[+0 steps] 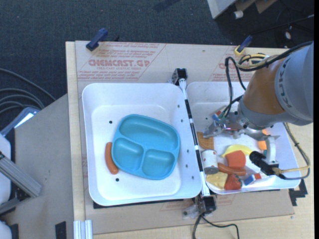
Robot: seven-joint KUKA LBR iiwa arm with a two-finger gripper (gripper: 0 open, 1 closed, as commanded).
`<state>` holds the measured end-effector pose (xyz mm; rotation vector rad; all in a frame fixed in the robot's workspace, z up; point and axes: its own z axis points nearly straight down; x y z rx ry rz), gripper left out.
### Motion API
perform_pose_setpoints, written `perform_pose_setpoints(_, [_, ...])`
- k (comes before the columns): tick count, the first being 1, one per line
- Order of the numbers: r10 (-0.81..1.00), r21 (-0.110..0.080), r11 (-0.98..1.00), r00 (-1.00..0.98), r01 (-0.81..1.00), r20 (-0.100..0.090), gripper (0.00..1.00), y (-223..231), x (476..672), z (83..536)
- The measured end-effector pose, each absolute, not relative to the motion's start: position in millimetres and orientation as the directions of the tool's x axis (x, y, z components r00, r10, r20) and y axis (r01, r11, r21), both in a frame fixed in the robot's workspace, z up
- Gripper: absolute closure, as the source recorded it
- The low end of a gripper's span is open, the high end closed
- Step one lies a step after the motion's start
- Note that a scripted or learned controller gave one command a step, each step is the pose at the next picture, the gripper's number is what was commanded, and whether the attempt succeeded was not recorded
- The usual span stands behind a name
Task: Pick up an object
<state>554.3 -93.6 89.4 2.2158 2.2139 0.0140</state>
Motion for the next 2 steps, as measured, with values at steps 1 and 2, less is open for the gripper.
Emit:
perform_pose_setpoints(1, [1.000,0.012,0.000,0.000,1.000,0.002,1.00,-92.6,554.4,99.0])
perform_pose_setpoints(2, [1.000,0.014,-0.001,0.001,1.000,0.001,0.00,-93.2,554.8,99.8])
